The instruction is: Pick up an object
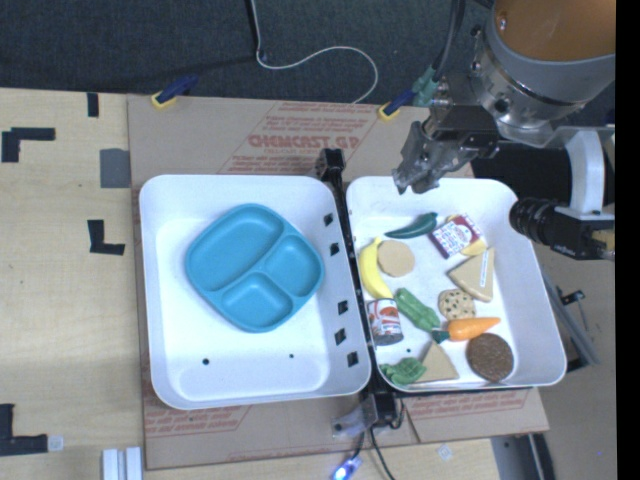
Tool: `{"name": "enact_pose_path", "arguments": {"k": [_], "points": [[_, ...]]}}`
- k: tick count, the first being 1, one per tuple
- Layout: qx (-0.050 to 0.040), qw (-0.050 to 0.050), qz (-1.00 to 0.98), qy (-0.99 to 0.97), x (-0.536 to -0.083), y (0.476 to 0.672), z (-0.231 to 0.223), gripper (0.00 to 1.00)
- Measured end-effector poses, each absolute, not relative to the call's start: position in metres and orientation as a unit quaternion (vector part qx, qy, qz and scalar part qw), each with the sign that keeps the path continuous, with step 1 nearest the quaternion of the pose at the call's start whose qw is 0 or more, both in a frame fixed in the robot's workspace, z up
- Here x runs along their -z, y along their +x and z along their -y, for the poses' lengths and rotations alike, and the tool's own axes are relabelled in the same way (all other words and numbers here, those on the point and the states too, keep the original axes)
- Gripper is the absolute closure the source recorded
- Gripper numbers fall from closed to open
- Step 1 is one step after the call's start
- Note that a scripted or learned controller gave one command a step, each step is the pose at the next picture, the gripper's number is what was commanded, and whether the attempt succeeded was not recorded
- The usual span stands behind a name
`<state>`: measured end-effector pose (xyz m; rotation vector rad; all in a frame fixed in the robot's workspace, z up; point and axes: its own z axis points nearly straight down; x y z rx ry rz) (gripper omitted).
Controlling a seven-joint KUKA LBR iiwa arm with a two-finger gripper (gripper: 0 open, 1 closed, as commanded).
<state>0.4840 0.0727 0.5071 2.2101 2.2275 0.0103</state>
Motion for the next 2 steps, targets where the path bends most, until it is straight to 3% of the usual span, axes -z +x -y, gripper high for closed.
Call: {"name": "enact_pose_path", "arguments": {"k": [2], "points": [[-0.0007,0.000,-0.709,0.705,-0.536,0.484,-0.140,1.00]]}}
